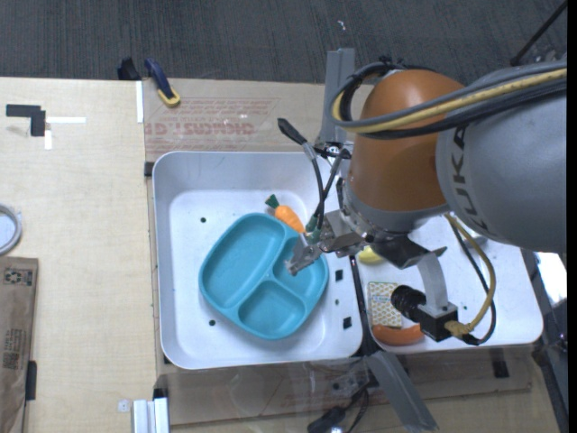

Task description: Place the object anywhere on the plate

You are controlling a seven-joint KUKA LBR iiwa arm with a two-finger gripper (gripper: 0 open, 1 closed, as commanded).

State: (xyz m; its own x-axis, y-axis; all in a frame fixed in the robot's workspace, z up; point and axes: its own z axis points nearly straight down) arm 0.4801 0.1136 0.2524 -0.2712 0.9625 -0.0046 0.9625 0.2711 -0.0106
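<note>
A blue divided plate point(257, 278) lies tilted in the left white bin point(176, 269). A small orange carrot with a green top point(286, 215) rests on the bin floor, touching the plate's upper right rim. My gripper point(302, 258) hangs low over the right side of the plate, just below the carrot. The big grey and orange wrist point(406, 142) above it hides much of the gripper. I see nothing held in it.
The right bin point(514, 332) holds a small yellow item point(368, 256), a checkered pad point(382, 303) and an orange-red piece point(397, 335), partly under the arm. A blue and yellow clamp point(160, 83) sits on the bench at the back.
</note>
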